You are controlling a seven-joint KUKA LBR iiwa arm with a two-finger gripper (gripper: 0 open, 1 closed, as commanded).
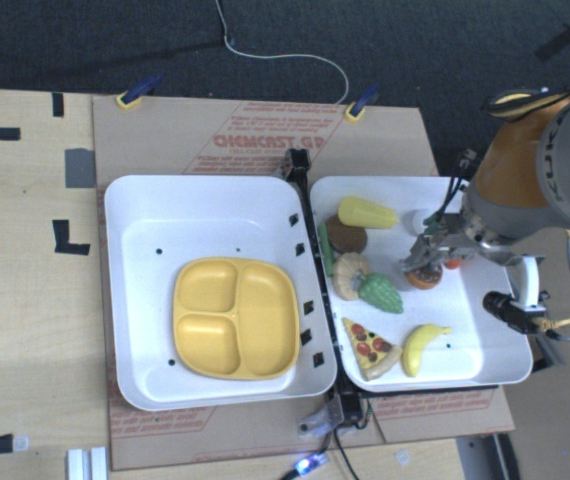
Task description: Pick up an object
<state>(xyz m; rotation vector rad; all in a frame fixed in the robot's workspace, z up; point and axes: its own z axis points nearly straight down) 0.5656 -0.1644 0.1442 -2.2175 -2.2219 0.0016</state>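
Tool (426,264) low in the right bin (465,368) by an orange-red piece (427,279) — grip state unreadable — near the far wall.

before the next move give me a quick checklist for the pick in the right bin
1. Gripper over the right bin: ok.
2. Gripper lined up on the small orange item: ok, directly above it.
3. Item between the fingers: cannot tell.
4. Room around the target: ok, the green toy and banana lie apart.
5. Left bin's yellow divided plate away from the arm: ok.
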